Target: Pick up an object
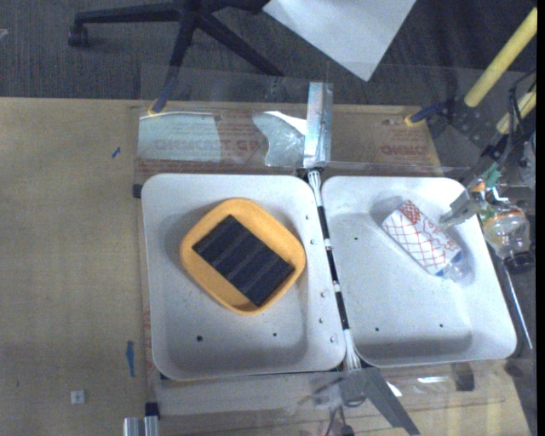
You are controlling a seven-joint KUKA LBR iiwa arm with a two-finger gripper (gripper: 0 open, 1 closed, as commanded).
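A yellow-orange rounded block with a black ridged top (243, 255) lies in the middle of the left bin (170, 341). A clear plastic bottle with a red-and-white patterned label (420, 237) lies on its side in the upper part of the right bin (426, 332), its cap end pointing toward the lower right. My gripper (460, 209) reaches in over the right bin's upper right corner, its tip just at the right of the bottle's label. Nothing shows in its grasp.
A metal post (318, 123) stands behind the seam between the two bins, with a cardboard and clear plastic sheet (213, 140) behind the left bin. Cables and fittings (502, 221) crowd the right bin's right rim. An office chair base (196, 25) stands beyond the bench.
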